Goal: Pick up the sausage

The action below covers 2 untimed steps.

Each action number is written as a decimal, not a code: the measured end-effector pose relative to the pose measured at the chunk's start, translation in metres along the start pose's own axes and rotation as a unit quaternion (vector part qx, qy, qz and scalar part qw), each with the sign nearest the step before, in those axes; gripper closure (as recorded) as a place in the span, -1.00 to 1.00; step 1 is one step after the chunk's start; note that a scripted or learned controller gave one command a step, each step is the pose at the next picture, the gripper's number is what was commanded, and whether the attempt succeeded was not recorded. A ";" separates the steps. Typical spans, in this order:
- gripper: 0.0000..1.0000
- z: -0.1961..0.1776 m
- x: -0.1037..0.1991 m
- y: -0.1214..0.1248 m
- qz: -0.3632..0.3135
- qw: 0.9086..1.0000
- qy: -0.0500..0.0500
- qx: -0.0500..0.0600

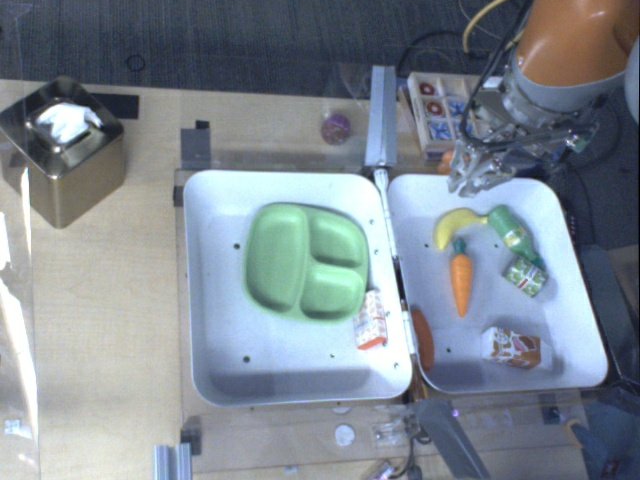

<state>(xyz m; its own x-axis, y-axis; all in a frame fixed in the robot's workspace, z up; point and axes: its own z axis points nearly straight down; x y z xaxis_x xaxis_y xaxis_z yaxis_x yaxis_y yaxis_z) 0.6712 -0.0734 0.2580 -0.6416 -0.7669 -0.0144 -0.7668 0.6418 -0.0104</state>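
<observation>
We see one sausage (423,337) at the right bin's (590,340) near-left edge, well apart from the gripper (478,176). Further back lie one carrot (460,281), one banana (455,226) and one green bottle (507,226). The arm (572,30) hangs over the far rim; we cannot tell its grasp.

Wooden bench (110,298) bears two white bins (215,368) and a box (62,158).

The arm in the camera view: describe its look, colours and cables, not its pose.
The arm has a large rounded orange shell over a grey ring at the wrist. Below that hangs a small silvery metal gripper with thin fingers. Black cables and one yellow cable loop along its left side. No markings are readable.
</observation>
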 end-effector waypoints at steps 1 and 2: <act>-1.00 0.000 0.000 0.000 0.000 1.000 0.000 0.000; -1.00 0.070 0.013 0.025 0.067 0.998 0.003 -0.002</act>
<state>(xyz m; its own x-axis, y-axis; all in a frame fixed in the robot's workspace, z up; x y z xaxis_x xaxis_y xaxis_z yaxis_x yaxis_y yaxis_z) 0.6445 -0.0673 0.1871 -0.7390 -0.6737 -0.0091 -0.6737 0.7390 -0.0047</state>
